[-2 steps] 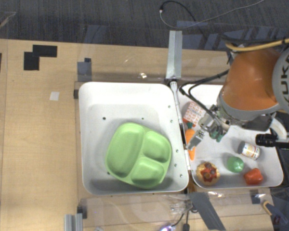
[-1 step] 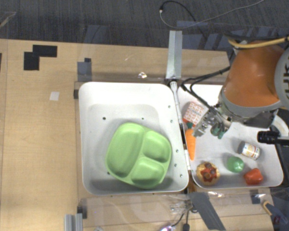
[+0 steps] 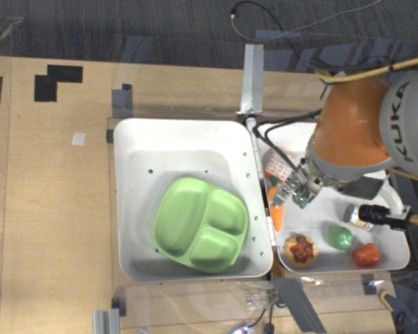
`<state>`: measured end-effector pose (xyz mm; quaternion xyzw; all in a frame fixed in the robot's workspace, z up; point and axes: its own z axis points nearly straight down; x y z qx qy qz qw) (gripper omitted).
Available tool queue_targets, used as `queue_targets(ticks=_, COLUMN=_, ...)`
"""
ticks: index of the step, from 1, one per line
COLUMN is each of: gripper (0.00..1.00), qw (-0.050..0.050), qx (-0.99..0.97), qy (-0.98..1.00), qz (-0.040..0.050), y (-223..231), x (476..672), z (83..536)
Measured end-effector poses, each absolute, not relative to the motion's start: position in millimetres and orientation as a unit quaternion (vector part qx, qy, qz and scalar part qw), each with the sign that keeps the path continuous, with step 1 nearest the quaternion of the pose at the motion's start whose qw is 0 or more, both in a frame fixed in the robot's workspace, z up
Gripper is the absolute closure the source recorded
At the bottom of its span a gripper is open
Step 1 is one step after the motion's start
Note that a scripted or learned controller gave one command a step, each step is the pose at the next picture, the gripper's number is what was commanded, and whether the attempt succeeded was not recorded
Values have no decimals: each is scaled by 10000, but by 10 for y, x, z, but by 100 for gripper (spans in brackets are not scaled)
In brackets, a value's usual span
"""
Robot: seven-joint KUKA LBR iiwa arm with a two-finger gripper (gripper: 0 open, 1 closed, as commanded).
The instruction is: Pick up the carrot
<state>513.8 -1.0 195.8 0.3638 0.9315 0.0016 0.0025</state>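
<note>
Hovering beside the slim orange carrot (image 3: 277,216) at the left wall of the right shallow white bin (image 3: 324,218), the jaws are hanging; their opening cannot be told

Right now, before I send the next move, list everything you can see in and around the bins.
left bin: 1, white, on the bench
right bin: 1, white, beside the left bin
plate: 1, green, divided, in the left bin
carrot: 1, orange, right bin, along its left wall
striped item: 1, red and white, right bin, beyond the carrot
speckled ball: 1, red and yellow, right bin, near edge
green item: 1, green, right bin, right of the speckled ball
red item: 1, red, right bin, near right corner
black patches: 2, black, bench, far left
post: 1, grey metal, behind where the bins meet
arm: 1, grey and orange, over the right bin
gripper: 1, by the carrot's far end
</note>
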Motion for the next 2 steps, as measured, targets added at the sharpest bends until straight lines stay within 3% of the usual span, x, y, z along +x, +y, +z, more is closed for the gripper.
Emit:
queue_targets(ticks=1, gripper=100, qw=61, qx=3628, qy=9318, qz=35, y=-4, x=5163, z=2076)
queue_targets(ticks=2, gripper=100, qw=21, qx=4399, qy=8980, qz=14, y=413, x=5469, z=1850)
